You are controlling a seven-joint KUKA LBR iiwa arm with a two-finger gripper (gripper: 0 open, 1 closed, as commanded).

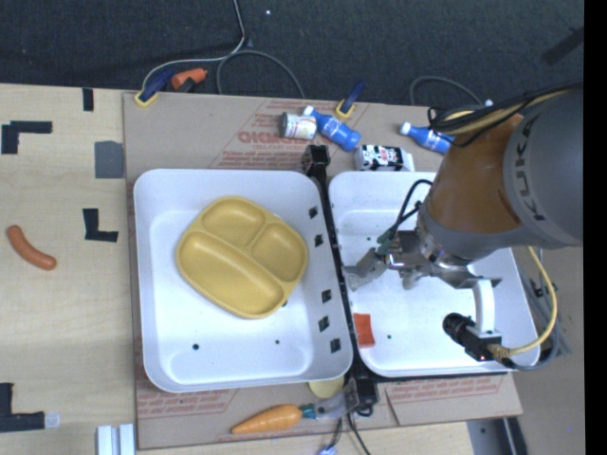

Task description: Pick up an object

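The small orange block (362, 329) lies flat on the floor of the right bin (417, 356), near its left wall. From my seat it sits just below and slightly right of the gripper (365, 271), toward the bin's near edge, long axis roughly front to back. I cannot tell the gripper's state. I count one block here, one yellow divided plate (243, 255) in the left bin (161, 349), two bins.

High slanted overhead onto both bins (142, 254)
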